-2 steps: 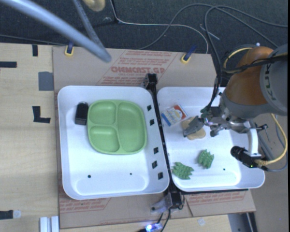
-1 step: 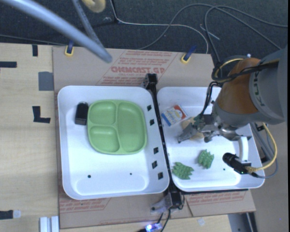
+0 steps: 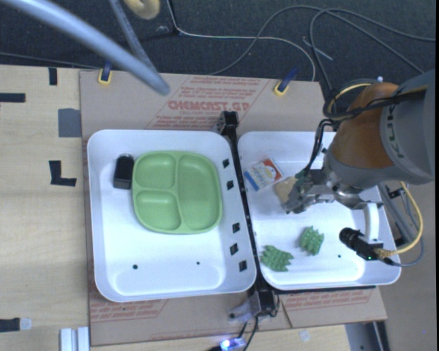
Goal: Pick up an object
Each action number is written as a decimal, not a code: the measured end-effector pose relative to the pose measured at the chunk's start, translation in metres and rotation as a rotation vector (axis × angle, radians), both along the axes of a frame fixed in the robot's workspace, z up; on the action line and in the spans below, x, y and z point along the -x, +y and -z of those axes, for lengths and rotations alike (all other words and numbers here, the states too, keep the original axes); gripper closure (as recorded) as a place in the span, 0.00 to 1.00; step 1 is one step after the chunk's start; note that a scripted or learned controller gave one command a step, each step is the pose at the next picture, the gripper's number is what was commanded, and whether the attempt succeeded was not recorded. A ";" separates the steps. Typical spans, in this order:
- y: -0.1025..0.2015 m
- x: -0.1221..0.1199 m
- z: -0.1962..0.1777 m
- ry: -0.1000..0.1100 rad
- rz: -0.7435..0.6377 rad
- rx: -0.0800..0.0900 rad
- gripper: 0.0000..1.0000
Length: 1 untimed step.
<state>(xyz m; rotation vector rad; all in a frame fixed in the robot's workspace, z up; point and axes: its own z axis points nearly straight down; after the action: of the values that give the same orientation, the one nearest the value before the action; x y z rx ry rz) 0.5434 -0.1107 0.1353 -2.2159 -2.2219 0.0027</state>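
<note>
My gripper [image 3: 298,198] hangs low over the middle of the right bin [image 3: 336,273], reaching in from the right. Its dark fingertips sit against a small tan object [image 3: 284,189] just left of them; whether the object is between the fingers cannot be made out. A white packet with orange and blue print [image 3: 263,174] lies up and to the left of the gripper. Two green leafy toys rest nearer the front: one [image 3: 311,240] below the gripper, another [image 3: 275,257] by the bin's front left corner.
The left bin [image 3: 106,269] holds a green divided plate [image 3: 178,191] and a small black block [image 3: 124,172] beside the plate's left edge. A black clamp strip [image 3: 237,196] runs between the bins. Cables trail at the arm's right side.
</note>
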 end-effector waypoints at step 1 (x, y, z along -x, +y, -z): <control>-0.006 -0.004 -0.061 -0.009 0.001 0.002 1.00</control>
<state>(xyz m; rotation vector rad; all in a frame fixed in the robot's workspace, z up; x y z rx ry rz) 0.5473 -0.1165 0.1963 -2.2231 -2.2261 -0.0047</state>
